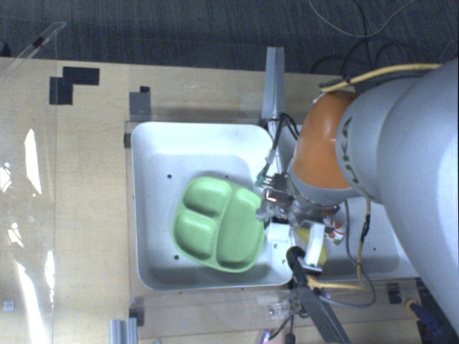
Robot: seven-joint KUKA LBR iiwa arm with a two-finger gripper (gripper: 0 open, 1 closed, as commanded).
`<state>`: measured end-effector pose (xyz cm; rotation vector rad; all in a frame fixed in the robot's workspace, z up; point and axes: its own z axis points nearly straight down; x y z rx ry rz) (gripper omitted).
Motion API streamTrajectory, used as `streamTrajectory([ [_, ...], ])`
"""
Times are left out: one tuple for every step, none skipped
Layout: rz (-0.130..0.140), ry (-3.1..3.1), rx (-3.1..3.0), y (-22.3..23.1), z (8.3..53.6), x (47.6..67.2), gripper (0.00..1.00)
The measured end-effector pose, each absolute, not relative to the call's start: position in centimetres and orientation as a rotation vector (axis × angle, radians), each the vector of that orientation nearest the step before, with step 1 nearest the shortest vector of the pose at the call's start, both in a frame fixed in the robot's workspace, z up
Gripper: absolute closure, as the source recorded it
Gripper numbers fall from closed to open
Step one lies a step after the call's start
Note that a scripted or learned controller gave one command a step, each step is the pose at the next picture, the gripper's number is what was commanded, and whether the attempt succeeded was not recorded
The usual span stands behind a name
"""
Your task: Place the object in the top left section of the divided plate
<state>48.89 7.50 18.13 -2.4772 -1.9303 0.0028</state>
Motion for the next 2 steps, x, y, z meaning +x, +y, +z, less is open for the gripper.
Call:
streamTrajectory([
  [0.002, -1.653, -2.672, 2.7, 18.2, 48.8, 1.00],
  [0.003, -1.467, -2.777, -4.5, 18.2, 49.3, 1.00],
])
